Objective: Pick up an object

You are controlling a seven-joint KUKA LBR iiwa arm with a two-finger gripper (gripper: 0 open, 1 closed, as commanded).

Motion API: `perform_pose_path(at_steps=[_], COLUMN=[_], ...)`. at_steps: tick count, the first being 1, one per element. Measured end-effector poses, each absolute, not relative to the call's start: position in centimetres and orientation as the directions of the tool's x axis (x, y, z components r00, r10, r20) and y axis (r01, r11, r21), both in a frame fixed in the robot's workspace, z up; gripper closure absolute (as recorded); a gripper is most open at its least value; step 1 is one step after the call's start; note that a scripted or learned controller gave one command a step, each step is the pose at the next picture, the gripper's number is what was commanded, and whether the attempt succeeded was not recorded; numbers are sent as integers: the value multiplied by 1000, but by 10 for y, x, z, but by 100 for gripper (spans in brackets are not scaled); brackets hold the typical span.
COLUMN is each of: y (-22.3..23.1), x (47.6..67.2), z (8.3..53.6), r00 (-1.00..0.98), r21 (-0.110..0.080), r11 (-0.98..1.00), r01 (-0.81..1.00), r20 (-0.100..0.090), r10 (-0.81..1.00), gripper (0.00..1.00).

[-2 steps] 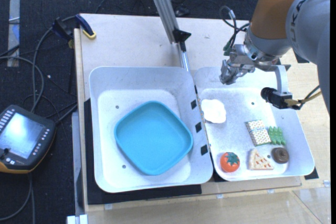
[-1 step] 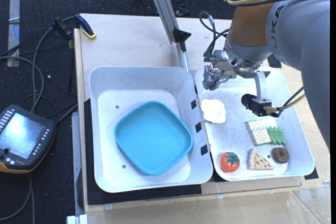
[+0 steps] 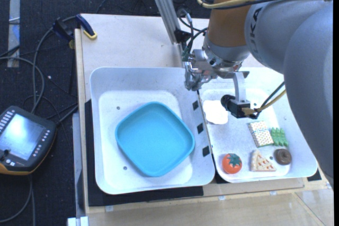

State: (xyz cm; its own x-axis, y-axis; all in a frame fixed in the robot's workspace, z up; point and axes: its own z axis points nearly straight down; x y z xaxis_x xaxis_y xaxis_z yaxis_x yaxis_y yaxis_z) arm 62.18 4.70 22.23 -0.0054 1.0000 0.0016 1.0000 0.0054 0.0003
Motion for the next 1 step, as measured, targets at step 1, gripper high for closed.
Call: perform_pose_path(at_steps=[1], y=[96], x=[608], z=[235], r00=[-5], r21=[1], r11=[5], r01=[1000], r20=[1], r10=[1000], gripper=[100])
